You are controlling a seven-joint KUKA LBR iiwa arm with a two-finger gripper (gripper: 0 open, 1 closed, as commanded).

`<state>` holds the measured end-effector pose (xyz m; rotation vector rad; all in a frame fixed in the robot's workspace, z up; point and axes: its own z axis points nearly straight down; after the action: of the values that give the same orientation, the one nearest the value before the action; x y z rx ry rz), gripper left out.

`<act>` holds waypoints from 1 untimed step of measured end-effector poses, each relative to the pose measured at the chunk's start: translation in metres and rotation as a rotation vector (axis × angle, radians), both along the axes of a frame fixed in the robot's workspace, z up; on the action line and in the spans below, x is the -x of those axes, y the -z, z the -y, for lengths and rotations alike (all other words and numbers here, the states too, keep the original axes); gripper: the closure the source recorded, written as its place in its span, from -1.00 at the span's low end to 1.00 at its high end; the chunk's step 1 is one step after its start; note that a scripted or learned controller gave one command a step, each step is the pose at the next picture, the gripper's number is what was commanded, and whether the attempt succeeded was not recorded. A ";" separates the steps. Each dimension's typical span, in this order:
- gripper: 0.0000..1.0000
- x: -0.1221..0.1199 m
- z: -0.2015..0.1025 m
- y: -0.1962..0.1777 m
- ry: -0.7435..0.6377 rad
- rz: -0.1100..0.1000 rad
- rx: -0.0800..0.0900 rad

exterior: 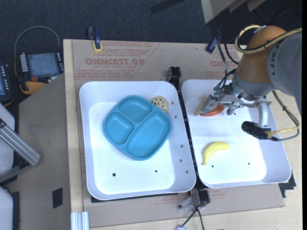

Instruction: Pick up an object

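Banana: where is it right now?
In the camera view the banana lies on the floor of the right bin, toward its lower left, below the gripper and apart from it.

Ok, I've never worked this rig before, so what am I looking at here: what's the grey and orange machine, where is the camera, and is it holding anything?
The camera is fixed above the bench, looking down at a slant. The grey machine with the orange band is a robot arm reaching in from the right. Its two-finger gripper is down in the right bin, at an orange-red object. I cannot tell whether the gripper grips it. A yellow banana also lies in that bin, nearer the front. The left bin holds a blue divided plate with a round cookie-like item at its far edge.
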<state>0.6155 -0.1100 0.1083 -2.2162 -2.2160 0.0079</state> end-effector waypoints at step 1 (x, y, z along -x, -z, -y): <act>1.00 -0.003 0.001 -0.015 0.001 0.010 0.002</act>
<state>0.6180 -0.1105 0.1238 -2.2231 -2.2211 -0.0010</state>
